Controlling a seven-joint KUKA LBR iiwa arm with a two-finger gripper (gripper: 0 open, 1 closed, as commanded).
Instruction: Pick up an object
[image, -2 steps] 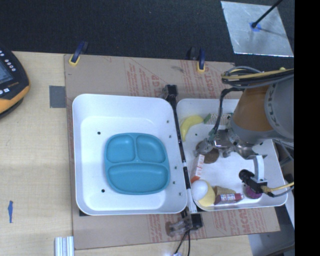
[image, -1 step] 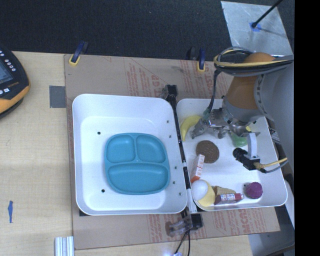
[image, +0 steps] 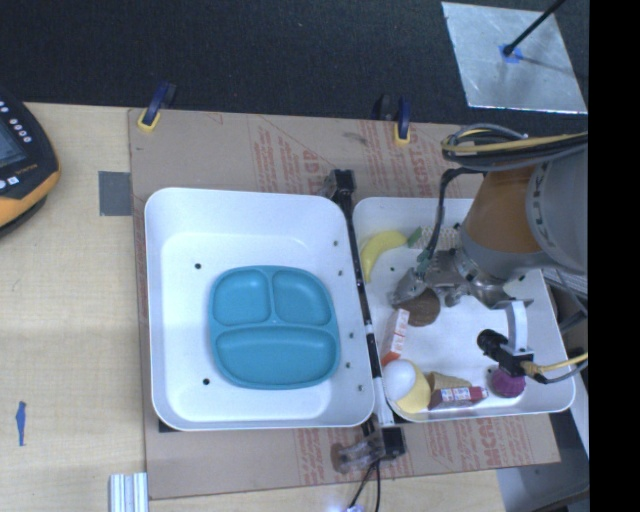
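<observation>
At the far left of my feed a yellow-and-black handset (image: 20, 160) lies on the bench, with a patch of grey tape (image: 115, 192) a little to its right. A cardboard sheet (image: 250, 150) lies under both bins, with a yellow clamp (image: 152, 108) at its top left corner and a blue clamp (image: 401, 118) further along the top edge.

The left bin (image: 170, 300) holds one blue divided plate (image: 272, 327), lying flat near its middle.

The right bin (image: 450, 350) has the pickable things. Against its left wall I see a yellow banana-shaped piece (image: 380, 250) at the top. Below it is an orange-and-white tube (image: 397, 335), and below that a white ball (image: 400, 378) rests on a yellow piece (image: 412, 404) in the lower left corner. Just right of the tube sits a brown lump (image: 425, 310).

The gripper (image: 425, 283) is down in this bin, right over the upper edge of the brown lump and seemingly touching it. From this angle I cannot tell whether the tool is spread or closed, nor whether it has hold of the lump.

Along the bottom wall lie a brown packet with a red label (image: 455, 393) and, right of it, a purple piece (image: 507, 383). The arm (image: 510, 215) comes in from the right, its orange band above the bin's upper right part.
</observation>
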